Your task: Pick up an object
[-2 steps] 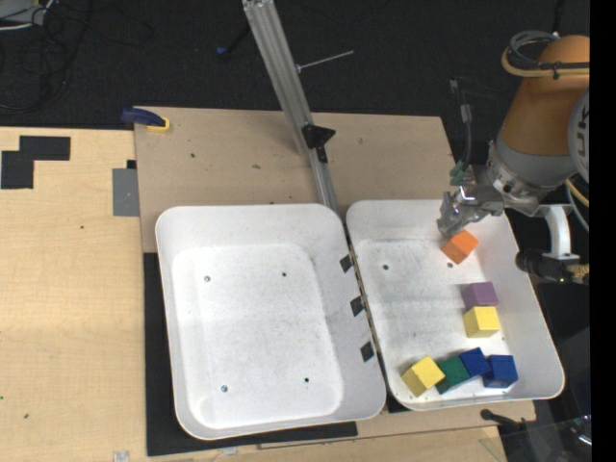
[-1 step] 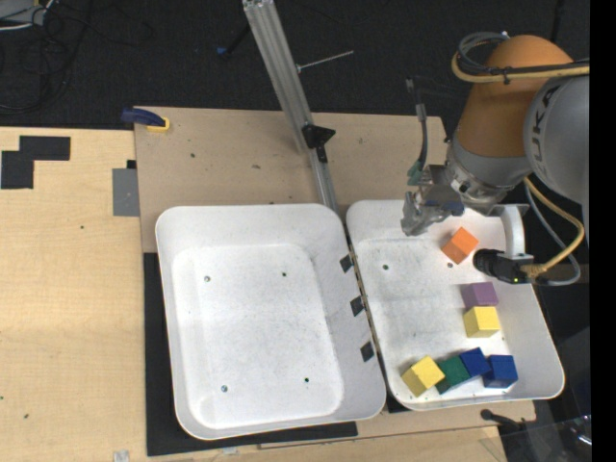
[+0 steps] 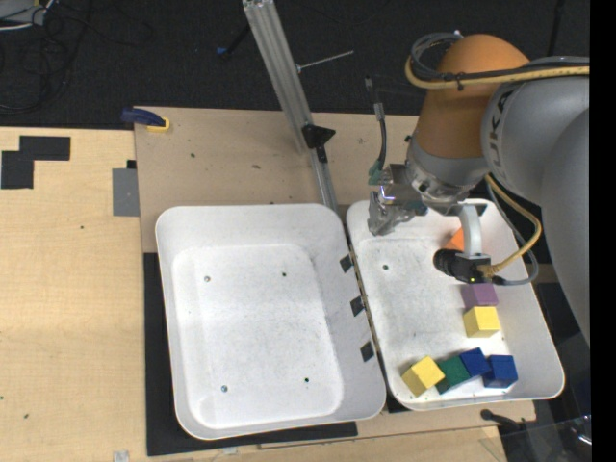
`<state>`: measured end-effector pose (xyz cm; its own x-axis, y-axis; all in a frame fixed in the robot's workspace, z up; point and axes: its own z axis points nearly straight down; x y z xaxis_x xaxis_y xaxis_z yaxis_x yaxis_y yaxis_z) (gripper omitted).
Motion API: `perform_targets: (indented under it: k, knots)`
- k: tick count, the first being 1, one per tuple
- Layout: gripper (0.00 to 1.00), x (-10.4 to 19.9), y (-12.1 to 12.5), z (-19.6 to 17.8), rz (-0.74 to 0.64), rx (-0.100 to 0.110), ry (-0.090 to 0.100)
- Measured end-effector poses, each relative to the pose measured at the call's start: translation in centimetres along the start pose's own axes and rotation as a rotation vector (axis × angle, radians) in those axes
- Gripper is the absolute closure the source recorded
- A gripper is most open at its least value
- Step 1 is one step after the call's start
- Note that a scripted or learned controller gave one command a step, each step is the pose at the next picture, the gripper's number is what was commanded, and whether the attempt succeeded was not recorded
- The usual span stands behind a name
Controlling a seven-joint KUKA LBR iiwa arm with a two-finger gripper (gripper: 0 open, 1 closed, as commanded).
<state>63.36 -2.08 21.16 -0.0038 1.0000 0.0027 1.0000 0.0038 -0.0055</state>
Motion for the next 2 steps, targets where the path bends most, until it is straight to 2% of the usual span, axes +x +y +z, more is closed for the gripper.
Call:
perform_targets:
  k: [1, 2]
  knots:
    - [1.00, 5.0, 1.3, -1.1, 0.000, -0.005, -0.001]
    - [1.00, 10.8, 1.0, -0.5, -0.001, -0.003, -0.001]
